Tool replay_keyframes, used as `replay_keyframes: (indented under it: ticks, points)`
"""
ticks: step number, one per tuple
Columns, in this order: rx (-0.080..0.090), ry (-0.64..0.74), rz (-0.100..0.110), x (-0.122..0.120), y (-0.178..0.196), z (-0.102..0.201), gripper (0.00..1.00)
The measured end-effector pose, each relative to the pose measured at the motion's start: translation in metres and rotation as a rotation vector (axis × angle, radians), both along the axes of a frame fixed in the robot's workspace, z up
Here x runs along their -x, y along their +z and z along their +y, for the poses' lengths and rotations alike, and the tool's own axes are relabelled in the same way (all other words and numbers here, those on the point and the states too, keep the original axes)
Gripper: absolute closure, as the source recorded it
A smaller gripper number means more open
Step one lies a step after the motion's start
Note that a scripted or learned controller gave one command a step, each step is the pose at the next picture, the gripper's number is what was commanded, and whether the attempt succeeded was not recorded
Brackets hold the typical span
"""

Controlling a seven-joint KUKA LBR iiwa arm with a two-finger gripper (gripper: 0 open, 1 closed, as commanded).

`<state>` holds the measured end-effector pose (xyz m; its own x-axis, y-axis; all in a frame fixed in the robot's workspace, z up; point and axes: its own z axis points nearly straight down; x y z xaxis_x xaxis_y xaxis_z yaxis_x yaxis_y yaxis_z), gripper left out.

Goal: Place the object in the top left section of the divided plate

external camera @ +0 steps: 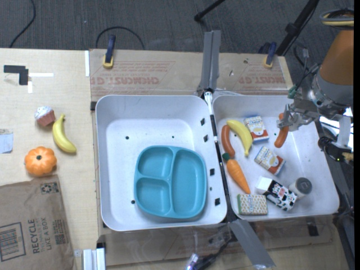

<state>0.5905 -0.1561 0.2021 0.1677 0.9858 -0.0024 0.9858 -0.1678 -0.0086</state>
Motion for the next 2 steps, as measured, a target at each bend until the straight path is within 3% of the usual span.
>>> replay_keyframes:
  ticks: [1, 2]
  points:
    - [-0.002, 0.332, -0.003, -0.033, 0.04, 0.074, 1.0]
    - [-0.005, 0.633, 0.0, 0.006, 0.025, 0.159, 1.0]
